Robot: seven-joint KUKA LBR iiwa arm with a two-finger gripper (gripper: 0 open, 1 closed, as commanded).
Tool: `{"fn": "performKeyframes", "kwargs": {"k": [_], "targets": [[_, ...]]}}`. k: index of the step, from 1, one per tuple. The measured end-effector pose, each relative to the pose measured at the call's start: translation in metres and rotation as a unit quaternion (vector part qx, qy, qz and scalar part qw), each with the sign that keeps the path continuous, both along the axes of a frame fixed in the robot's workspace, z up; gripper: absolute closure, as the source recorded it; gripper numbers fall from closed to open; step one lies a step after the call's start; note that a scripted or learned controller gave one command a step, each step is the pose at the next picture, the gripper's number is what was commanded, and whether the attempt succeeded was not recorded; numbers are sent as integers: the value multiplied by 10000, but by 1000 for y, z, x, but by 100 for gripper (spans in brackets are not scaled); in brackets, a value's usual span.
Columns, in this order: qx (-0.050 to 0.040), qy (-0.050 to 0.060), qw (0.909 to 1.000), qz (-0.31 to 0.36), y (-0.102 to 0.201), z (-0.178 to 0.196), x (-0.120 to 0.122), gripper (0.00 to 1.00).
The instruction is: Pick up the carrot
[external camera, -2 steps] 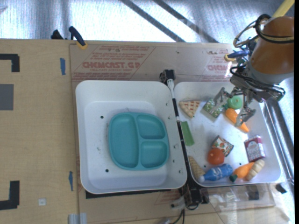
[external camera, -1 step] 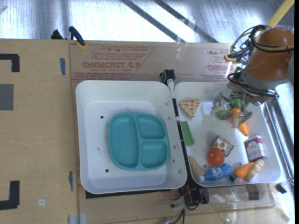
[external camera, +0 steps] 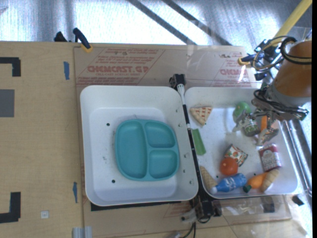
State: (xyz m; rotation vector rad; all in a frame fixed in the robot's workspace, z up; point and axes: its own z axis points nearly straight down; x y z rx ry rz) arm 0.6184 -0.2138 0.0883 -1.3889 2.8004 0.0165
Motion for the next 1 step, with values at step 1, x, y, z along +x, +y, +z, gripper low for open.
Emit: {"fn": "performKeyframes", "kwargs": {"k": [1], "targets": [[26,11,9963,854,5,-1,11,0]]}}
